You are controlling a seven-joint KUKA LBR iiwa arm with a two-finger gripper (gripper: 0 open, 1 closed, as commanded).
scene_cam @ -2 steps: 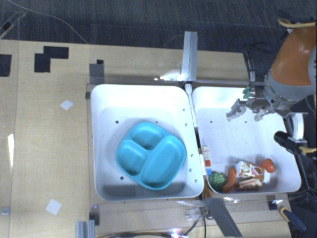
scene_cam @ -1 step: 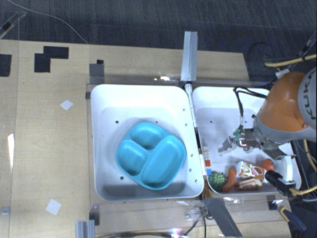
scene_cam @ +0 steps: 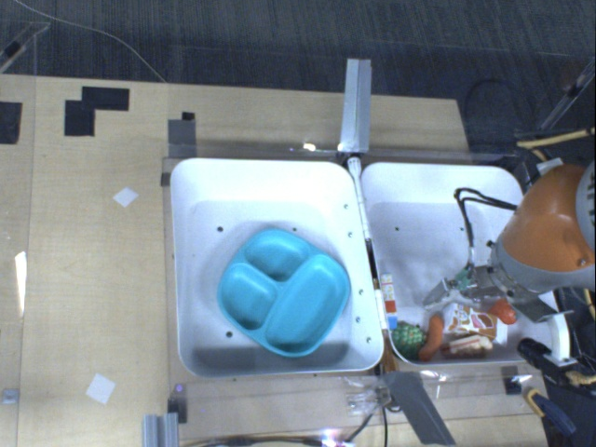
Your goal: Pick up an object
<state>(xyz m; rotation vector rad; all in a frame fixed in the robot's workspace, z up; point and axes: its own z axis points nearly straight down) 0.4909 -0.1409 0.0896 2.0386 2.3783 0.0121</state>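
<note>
claw low in the right bin, nothing lifted yet

the pick is not done as far as i can judge: the claw (scene_cam: 470, 285) is down among the small things in the near corner of the right bin (scene_cam: 419, 203), but no object can be seen between its parts, and i cannot tell how far open it is. a white packet with a picture (scene_cam: 468, 326) lies just under and beside the claw, maybe touching it; an orange sausage-like piece (scene_cam: 434, 335) and a green piece (scene_cam: 407, 334) lie just to the left of the packet, near the bin wall. a small red thing (scene_cam: 504, 311) sits at the claw's right. the grasp and the lift are left. the blue divided tray (scene_cam: 284, 291) lies in the left bin (scene_cam: 200, 250), well apart.
</note>
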